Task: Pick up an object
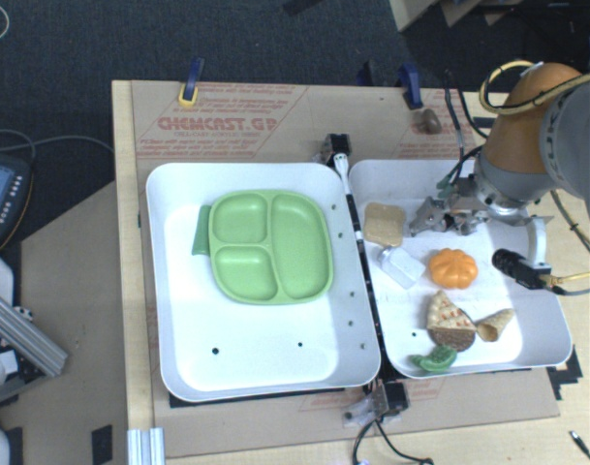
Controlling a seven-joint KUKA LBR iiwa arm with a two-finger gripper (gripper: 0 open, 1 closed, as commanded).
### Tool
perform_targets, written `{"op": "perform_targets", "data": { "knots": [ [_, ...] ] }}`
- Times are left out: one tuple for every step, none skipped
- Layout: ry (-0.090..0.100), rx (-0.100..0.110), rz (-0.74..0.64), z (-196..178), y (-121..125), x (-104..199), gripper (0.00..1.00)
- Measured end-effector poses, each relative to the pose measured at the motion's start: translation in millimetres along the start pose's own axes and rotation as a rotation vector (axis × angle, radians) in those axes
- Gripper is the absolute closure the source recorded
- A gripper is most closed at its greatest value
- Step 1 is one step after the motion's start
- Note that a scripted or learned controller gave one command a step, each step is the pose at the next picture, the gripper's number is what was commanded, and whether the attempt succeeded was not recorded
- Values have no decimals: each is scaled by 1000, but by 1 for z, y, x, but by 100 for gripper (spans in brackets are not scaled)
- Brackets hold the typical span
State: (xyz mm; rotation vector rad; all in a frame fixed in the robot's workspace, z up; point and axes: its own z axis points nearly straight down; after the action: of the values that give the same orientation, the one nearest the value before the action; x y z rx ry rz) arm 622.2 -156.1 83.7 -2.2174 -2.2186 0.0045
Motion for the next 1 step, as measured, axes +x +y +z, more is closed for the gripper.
{"op": "perform_targets", "data": {
  "knots": [
    [-2,-6,1,-14,1,-1,100]
  ]
}}
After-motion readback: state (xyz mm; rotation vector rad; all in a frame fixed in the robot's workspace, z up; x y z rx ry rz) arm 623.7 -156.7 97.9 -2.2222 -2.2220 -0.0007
